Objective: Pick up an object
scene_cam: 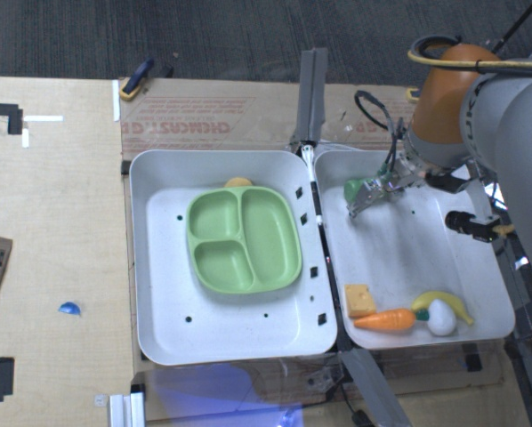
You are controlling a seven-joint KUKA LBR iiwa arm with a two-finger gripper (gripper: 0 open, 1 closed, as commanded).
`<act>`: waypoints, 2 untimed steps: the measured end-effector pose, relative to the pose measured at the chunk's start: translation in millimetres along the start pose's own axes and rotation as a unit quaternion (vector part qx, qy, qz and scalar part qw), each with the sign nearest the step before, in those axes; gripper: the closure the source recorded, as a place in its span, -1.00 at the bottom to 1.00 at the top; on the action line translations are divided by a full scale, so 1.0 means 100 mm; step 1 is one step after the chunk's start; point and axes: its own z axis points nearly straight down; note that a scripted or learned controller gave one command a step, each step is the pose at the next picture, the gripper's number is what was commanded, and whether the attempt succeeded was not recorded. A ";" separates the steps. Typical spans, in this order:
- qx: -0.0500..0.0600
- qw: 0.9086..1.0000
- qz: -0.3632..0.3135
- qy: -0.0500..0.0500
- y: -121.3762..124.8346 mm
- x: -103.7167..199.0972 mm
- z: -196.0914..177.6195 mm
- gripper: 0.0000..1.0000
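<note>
The gripper (362,198) sits low in the right bin (399,256) against a small green thing (355,188), seemingly nipped between its fingers, so a straight lift comes next.

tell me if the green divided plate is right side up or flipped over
Right side up. The green divided plate lies flat in the left bin with its three hollow compartments and raised dividers facing the camera.

My gripper (366,197) hangs low in the right bin (399,252), a green object (356,188) at my fingertips, the carrot (386,321) and banana (444,304) well apart.
</note>
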 end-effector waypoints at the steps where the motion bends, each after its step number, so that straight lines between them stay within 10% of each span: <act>1: -0.005 1.000 -0.002 -0.005 0.02 -0.01 -0.10 1.00; 2: -0.013 0.993 0.121 -0.004 0.21 0.44 -1.27 1.00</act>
